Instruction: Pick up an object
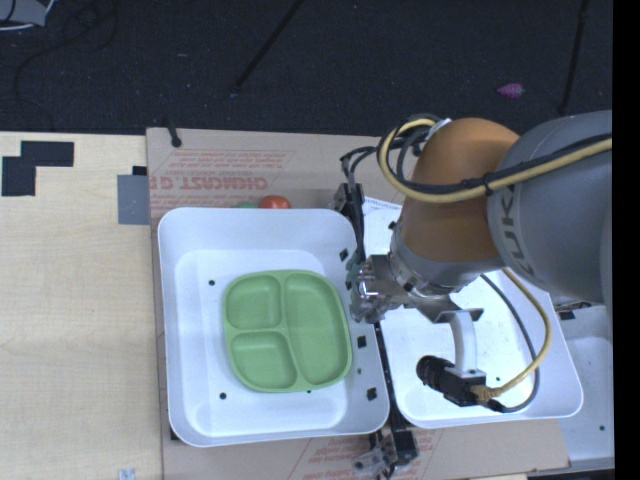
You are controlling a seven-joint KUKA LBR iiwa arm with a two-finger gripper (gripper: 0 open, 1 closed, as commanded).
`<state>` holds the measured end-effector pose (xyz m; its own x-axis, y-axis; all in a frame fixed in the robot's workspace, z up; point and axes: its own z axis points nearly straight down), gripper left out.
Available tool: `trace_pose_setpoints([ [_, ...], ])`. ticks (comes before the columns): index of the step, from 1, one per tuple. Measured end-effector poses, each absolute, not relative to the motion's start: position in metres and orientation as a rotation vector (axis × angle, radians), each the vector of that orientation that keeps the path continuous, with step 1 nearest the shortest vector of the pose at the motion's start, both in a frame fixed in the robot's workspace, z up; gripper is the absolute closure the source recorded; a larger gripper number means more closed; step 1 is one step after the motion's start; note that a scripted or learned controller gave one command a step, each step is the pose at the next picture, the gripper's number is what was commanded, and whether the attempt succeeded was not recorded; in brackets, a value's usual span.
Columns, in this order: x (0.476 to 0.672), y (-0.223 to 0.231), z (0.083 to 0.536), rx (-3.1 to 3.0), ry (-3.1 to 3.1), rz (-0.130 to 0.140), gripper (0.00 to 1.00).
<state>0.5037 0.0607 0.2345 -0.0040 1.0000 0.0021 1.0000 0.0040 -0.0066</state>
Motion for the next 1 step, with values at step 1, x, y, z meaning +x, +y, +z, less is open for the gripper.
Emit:
trace_pose_setpoints([
  [1, 0.4901, 0.1013, 0.2229, -2.215, -2.221, 0.007, 1.0],
])
